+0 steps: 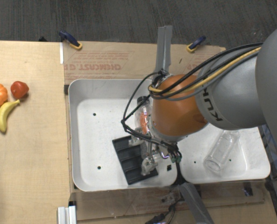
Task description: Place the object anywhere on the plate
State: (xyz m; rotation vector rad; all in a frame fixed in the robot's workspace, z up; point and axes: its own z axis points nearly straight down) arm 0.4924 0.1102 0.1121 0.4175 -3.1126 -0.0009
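Observation:
A black ridged plate [126, 157] lies tilted in the left bin [89, 125], near its front right corner. My gripper [150, 164] hangs just over the plate's right side, under the orange wrist band. A small orange and white object [142, 121] peeks out at the arm's left edge, beyond the plate; most of it is hidden by the arm, and I cannot tell whether it touches the plate.
A clear glass [220, 151] lies on its side in the right bin [250, 169]. A tomato, an orange and a banana [5, 115] sit on the bench at far left. Cables loop along the arm over both bins.

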